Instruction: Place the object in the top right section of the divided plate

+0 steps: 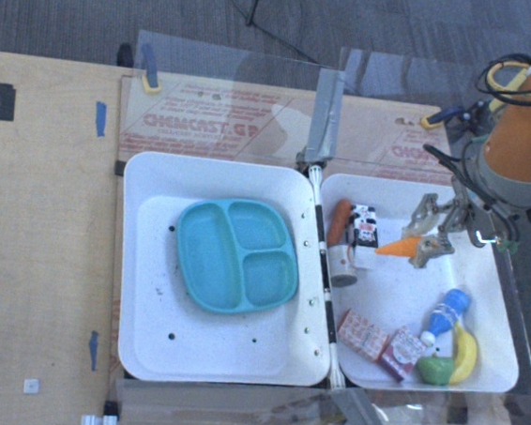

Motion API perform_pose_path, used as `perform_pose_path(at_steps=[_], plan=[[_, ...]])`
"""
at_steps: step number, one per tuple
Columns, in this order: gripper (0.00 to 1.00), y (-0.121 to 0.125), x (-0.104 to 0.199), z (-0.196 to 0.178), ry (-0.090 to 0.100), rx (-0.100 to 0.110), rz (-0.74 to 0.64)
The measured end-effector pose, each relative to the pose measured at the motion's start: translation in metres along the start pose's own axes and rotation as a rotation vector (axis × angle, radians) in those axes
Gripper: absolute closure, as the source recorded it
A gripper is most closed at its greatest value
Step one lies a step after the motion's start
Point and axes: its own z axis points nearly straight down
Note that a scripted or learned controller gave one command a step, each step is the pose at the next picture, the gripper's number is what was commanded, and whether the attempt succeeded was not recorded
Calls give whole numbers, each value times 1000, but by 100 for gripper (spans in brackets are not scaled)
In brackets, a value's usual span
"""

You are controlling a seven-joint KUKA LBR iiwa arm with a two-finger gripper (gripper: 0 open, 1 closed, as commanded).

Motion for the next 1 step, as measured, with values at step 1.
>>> perform_pose_path(at_steps=[1], plan=[[100,105,20,-34,5,-1,-421]])
